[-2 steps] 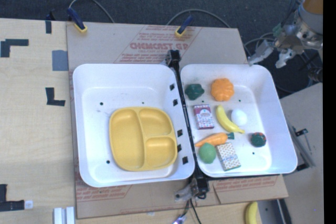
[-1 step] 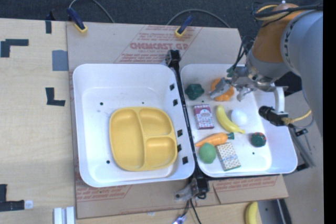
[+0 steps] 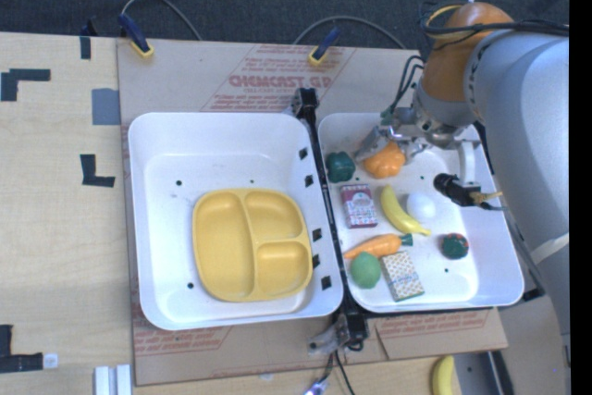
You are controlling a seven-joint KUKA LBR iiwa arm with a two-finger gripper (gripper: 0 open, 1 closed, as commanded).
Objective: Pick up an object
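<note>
1. Poised low over the far end of the right bin (image 3: 481, 291), gripper (image 3: 396, 141) hanging just above an orange fruit (image 3: 385, 163); whether open or closed, impossible to tell from this slant.
2. By the look of it, mid-approach in the picking step: nothing seen lifted, fruit resting on the bin floor directly beneath the pincer.
3. Next move, as a judgement: a short straight descent, a close across the fruit's widest part, then a clean lift; risk of a round, smooth body rolling or squirting out sideways.
4. The fruit itself: plump, rounded, bright orange, slightly lobed, partly shadowed by the wrist above.
5. Just left of the pincer, a dark green round piece (image 3: 340, 166) against the bin's dividing wall.
6. Nearer the camera than the pincer: a red card packet (image 3: 358, 205), a banana (image 3: 401, 212) beside it, a white ball (image 3: 422, 203) touching the banana.
7. Further out: a carrot (image 3: 376, 245), a green lime-like ball (image 3: 365, 270), a patterned box (image 3: 402, 276), a red-and-green berry (image 3: 454, 245).
8. Well to the pincer's left, in the left bin (image 3: 157, 153), a yellow divided tray (image 3: 252, 243).
</note>
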